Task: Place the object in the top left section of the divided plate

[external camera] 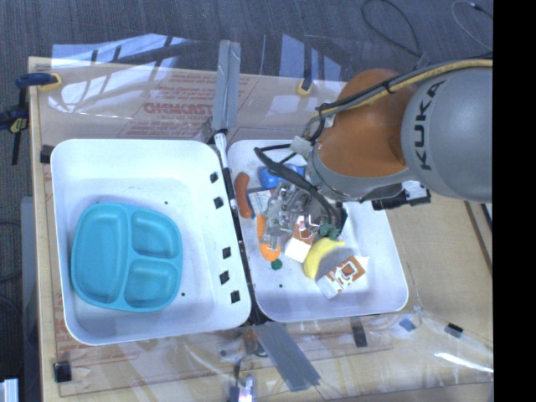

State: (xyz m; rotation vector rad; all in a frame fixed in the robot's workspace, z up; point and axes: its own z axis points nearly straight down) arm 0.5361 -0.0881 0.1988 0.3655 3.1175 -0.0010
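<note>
A light blue divided plate [126,256] lies in the left bin [67,166], with three sections and nothing on it. My gripper [285,216] hangs low over a pile of small objects in the right bin [381,258]. Under and beside it lie a carrot [270,234], a hot dog [243,194], a yellow piece [320,256], a white cube [298,249] and a small brown and white carton [345,275]. The arm's orange band [368,132] sits above the pile and hides the bin's back part.
A dark ridge with black clips [226,224] separates the two bins. A blue item [270,177] peeks out beside the wrist. Cables run over the arm at the top right. The bench beyond the bins is cardboard under clear plastic.
</note>
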